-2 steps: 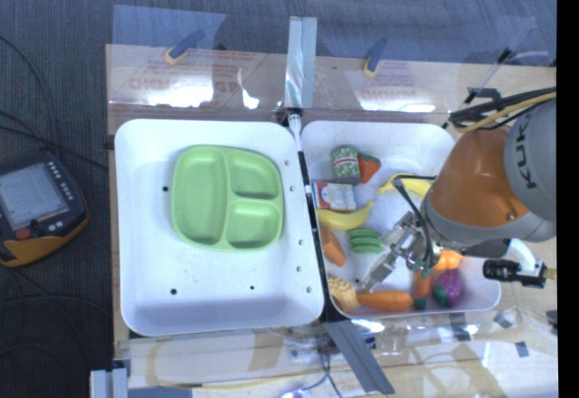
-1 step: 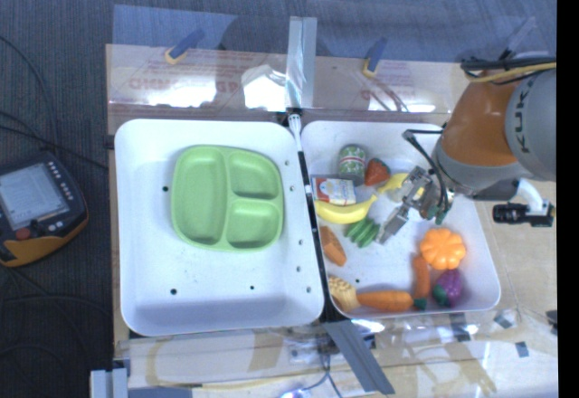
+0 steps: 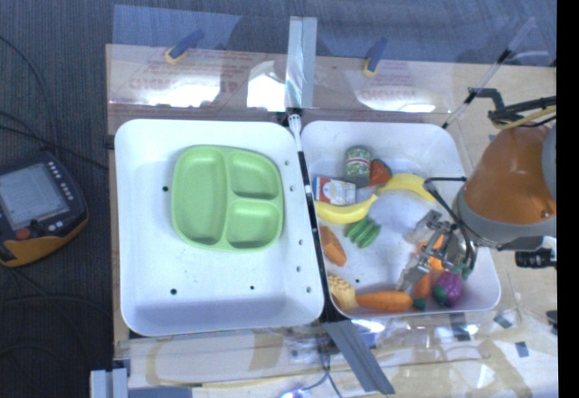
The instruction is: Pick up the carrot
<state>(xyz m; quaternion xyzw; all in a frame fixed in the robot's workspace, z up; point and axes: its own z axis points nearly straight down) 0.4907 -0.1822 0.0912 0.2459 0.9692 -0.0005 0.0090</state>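
**Gripper low in the right bin, carrot by the front wall**

I see the gripper [image 3: 432,253] down in the right bin [image 3: 470,161], near its front right corner, just above a purple toy [image 3: 450,289]. I cannot tell how far its fingers are spread or whether they hold anything. The carrot [image 3: 384,301] lies flat along the bin's front wall, just left of the gripper, beside a corn cob [image 3: 341,289]. A banana [image 3: 375,198] lies further back. The left bin [image 3: 136,233] holds a green tray [image 3: 227,197].
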